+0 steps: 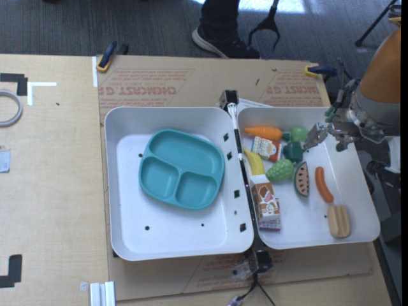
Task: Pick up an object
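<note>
Camera view, slanted down on counter [57,203]. Two white bins side by side: left bin [127,234] with one teal divided plate [182,169]; right bin [357,225] with the toy food.

Claw [317,134] sits at right bin's upper right, fingertips low over the items; nothing visibly between the fingers. How far open they stand: cannot tell, the shape is too small and blurred.

Count, relative to claw:
- 1 carrot [263,132], to its left
- 1 green vegetable [296,134], just beside, left
- 1 small packet [264,148], left and nearer the camera
- 1 banana [254,161], further left
- 1 bumpy green piece [279,169], below
- 1 watermelon slice [301,179], below
- 1 sausage [323,183], below right
- 1 carton [267,204], well below
- 1 bread piece [338,220], farthest below

Handling, judged: all light, stiff plastic, smooth, likely slippery. Green vegetable nearest; pinch across its narrow middle. Crowding there risks nudging neighbours.
</note>
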Tool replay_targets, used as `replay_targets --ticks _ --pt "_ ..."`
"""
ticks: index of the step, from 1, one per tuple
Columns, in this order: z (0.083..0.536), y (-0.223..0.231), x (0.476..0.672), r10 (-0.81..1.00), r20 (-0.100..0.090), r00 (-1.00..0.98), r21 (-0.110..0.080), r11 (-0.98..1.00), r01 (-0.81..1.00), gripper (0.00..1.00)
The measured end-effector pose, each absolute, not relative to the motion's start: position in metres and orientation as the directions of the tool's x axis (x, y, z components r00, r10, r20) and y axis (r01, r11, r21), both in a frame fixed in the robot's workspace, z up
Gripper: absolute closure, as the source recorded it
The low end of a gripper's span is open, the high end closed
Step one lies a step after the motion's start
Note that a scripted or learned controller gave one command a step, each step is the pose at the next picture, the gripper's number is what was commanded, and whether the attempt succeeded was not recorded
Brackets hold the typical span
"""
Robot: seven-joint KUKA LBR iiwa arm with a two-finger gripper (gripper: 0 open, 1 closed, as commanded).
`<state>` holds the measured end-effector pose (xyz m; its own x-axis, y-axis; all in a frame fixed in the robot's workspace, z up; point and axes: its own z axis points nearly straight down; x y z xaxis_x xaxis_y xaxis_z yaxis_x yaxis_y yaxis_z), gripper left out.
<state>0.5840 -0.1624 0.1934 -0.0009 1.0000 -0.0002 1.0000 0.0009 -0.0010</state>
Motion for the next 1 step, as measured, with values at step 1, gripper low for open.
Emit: replay_targets --ticks 1 --pt "0.0921 -0.1548 0.5244 1.000 0.000 0.003 -0.001 -0.003 1.000 0.00"
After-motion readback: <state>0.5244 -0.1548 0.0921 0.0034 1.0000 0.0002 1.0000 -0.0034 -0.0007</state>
